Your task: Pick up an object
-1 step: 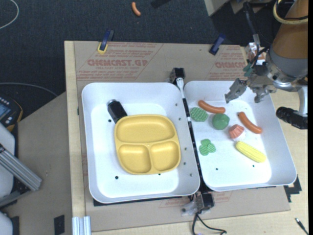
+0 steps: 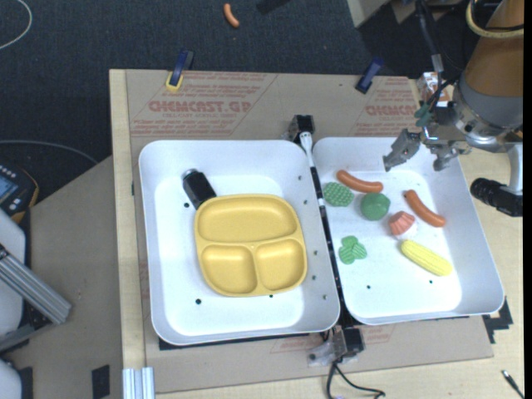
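Observation:
My gripper (image 2: 420, 156) hangs over the far edge of the right bin (image 2: 474, 289), open, with nothing between its spread fingers. Just below and left of it lies an orange-red hot dog (image 2: 359, 181). A second sausage (image 2: 424, 208) lies below the gripper, toward the right. Around them sit a flat green leaf piece (image 2: 337, 194), a green ball (image 2: 375, 207), a small pink item (image 2: 402, 223), a yellow corn cob (image 2: 426, 258) and a small green vegetable (image 2: 352, 249).
The left bin (image 2: 162, 223) holds a yellow divided plate (image 2: 249, 243) and a black block (image 2: 198, 188) at the plate's far left corner. A ridge with a black clamp (image 2: 302, 128) separates the bins. An orange bit (image 2: 231, 15) lies on the dark floor beyond the bench.

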`<state>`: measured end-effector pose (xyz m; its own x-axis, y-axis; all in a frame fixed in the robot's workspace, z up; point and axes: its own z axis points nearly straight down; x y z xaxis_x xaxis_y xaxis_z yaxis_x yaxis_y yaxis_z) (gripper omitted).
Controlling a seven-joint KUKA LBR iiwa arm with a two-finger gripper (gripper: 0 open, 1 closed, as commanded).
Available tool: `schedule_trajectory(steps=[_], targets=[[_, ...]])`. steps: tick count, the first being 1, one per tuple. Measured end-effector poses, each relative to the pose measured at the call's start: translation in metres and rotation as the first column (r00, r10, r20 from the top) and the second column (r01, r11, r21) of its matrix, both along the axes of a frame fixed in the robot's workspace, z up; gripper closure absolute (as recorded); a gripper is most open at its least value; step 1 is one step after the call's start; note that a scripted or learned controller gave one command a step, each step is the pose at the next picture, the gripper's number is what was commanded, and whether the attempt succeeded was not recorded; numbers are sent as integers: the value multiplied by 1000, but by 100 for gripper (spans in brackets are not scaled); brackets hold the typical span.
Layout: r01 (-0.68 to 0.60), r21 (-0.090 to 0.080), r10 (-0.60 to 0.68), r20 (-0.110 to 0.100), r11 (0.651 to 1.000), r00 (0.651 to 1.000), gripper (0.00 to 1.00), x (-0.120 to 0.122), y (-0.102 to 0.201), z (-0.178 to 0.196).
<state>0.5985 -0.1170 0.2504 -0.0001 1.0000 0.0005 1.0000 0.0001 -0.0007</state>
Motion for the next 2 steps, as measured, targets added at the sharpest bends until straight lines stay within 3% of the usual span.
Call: schedule_trajectory(steps=[2], targets=[[0, 1, 0, -7, 1000, 1000, 0, 15, -2, -112]])
